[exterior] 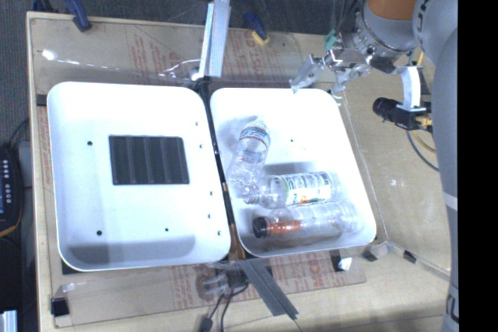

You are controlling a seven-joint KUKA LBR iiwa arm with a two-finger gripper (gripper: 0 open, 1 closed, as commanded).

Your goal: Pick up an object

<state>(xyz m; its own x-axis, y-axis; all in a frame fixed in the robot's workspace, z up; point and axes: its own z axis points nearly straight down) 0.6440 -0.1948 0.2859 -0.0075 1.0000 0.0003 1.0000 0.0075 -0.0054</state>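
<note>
Claw (323, 72) spread open, empty, above right bin's (354, 159) far rim. Three clear bottles (292, 190) lie below and left of it, touching. Risks: slick round plastic rolling free; fingers nudging two at once.

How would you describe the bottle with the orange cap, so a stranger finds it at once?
Look in the right bin, along its near edge. The orange-capped bottle lies on its side there, cap pointing toward the left bin. The other bottles beside it are clear, without any orange.

Three clear plastic bottles (286, 198) on their sides, clustered in the right bin (342, 124).
</note>
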